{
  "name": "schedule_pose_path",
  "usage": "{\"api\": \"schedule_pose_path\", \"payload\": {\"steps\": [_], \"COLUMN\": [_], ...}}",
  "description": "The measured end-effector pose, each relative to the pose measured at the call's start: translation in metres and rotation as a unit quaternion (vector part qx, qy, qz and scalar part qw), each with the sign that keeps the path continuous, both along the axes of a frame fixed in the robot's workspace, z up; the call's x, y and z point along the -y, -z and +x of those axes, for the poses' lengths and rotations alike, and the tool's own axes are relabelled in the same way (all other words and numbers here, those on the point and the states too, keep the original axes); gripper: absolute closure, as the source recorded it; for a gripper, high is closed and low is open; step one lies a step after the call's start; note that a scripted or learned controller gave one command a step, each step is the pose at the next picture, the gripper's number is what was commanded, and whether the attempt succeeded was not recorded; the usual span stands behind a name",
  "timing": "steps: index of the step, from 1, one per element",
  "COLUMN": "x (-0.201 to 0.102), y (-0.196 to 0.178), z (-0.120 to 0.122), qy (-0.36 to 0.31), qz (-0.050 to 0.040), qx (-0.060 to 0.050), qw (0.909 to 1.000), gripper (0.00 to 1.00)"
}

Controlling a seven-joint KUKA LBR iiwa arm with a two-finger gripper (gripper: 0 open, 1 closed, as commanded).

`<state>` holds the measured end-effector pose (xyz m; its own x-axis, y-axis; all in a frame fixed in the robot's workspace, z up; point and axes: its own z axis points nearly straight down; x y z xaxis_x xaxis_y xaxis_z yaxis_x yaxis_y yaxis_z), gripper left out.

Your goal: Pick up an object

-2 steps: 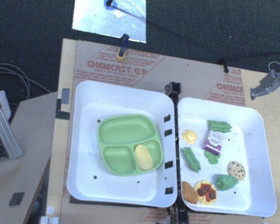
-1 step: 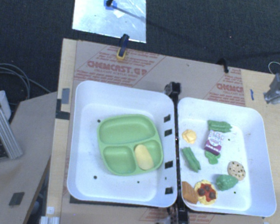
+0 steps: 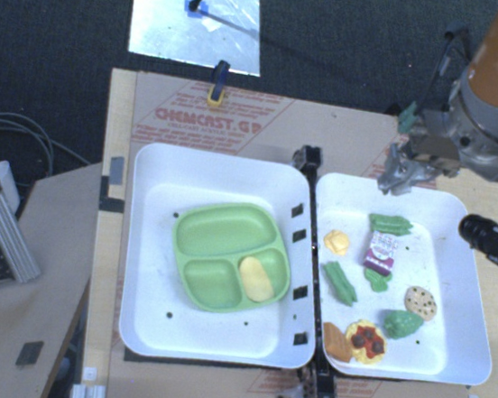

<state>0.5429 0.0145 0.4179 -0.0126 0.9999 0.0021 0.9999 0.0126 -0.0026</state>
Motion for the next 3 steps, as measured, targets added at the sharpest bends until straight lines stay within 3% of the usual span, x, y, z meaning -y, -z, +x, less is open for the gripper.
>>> {"api": "schedule_pose_path", "payload": {"steps": [1,2,3], "x": [-0.122,-0.083,-0.074], "y": [0.186,0.237,0.188], "z": [-0.032,0.018,0.016], "qy": [-0.001,0.007,0.007], "qz": [-0.0005,-0.0019,-0.0008], "qx": [-0.005,0.000,0.004], "qw": [1.0000,1.0000,1.0000], "gripper": [1.00,1.00,1.00]}}
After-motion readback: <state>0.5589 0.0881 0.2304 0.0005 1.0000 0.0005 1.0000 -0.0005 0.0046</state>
